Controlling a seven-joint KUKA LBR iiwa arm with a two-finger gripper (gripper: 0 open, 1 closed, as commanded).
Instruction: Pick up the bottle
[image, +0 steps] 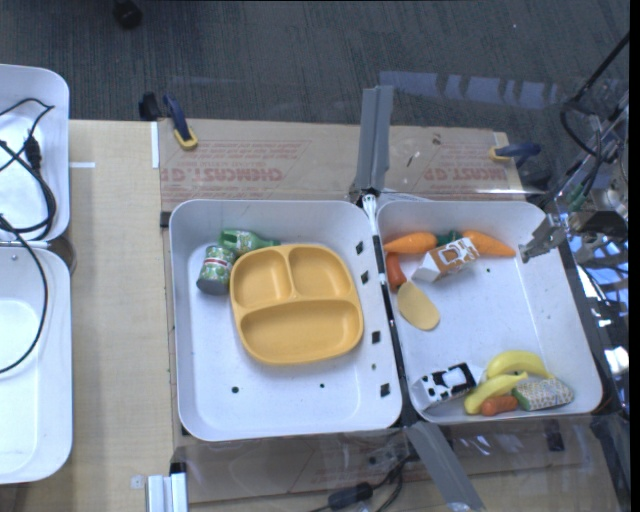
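The move turns on one relation: the bottle (214, 269) lies well apart from the gripper (535, 244), away to the camera view's left and in the other bin. The gripper hangs at the far right corner of the right bin (500, 330), just beyond the orange carrot (487, 243) and near the small carton (452, 257); the left bin (290, 400) holds the bottle in its upper left part. To reach it the arm would have to cross the raised walls where the two bins meet and pass over the yellow divided plate (297, 302). The bottle lies just beside the plate's left rim, perhaps touching it, with a green object (246, 240) close at its upper end. It looks short and stubby, grey with a green patterned label, and seems to lie on its side with its long axis running roughly up and down the view, though at this size its cap end is hard to make out. Whether the claw is open or closed cannot be told from this view; nothing can be seen held in it.
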